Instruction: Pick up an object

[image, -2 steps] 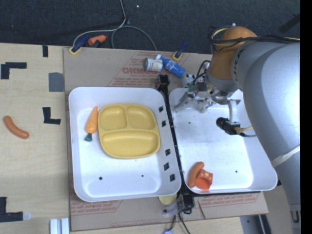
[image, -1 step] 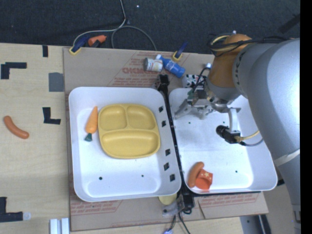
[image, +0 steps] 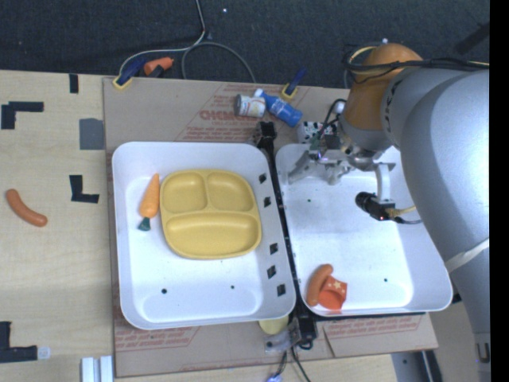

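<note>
— On the pale wooden bench point(image: 56, 293), what do you count?

— Two shallow white bins. Left bin point(image: 131, 293): one yellow divided plastic plate point(image: 211, 213), one orange toy carrot point(image: 149, 197) just beside it. Right bin point(image: 398, 285): one red-orange toy sausage point(image: 318, 282) touching one red block point(image: 334, 294), near its front edge.

— And the gripper point(image: 326, 161)?

— Over the right bin's back corner, well apart from those. Whether it's open, I cannot tell.
</note>
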Action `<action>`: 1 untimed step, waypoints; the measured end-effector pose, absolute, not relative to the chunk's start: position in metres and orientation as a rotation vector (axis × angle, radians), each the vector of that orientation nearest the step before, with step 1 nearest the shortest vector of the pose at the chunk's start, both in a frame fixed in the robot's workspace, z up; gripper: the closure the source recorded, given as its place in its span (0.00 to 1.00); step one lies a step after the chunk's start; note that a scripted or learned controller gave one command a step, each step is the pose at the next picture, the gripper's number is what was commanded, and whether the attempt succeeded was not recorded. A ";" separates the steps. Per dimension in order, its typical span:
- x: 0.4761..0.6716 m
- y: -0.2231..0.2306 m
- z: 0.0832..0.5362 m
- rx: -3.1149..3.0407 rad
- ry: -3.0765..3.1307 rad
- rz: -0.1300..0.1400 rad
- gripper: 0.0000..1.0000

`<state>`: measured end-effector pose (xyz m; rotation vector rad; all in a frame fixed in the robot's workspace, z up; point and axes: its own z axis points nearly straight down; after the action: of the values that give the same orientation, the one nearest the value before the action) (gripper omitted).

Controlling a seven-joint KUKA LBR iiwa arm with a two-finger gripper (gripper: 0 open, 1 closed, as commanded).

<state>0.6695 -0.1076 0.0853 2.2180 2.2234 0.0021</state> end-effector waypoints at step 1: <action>0.658 -0.094 0.085 2.218 2.221 -0.001 0.00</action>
<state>0.6575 -0.0945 0.0855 2.2180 2.2207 -0.0006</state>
